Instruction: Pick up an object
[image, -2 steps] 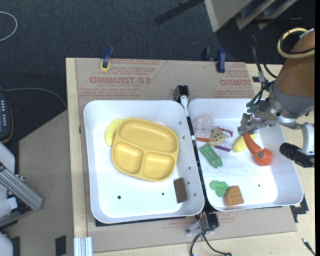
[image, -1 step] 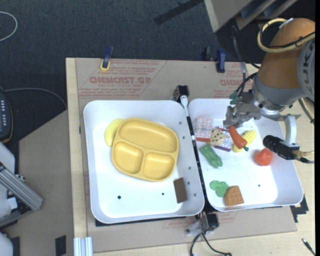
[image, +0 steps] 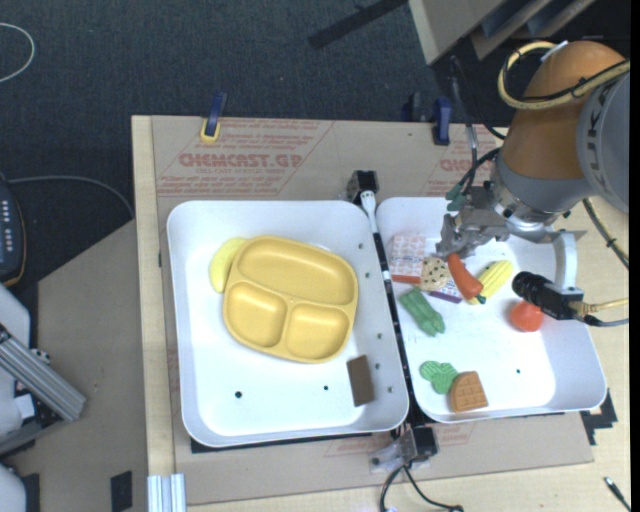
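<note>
The jaws (image: 457, 243) hover low over the carrot (image: 464, 277) to grasp it; their opening I cannot tell

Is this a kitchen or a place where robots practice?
It looks like a robot practice bench, not a kitchen. A robot arm reaches over two white bins, the food in them, like the carrot and corn, looks like toys, and cables and clamps hold things on a cardboard sheet.
</note>
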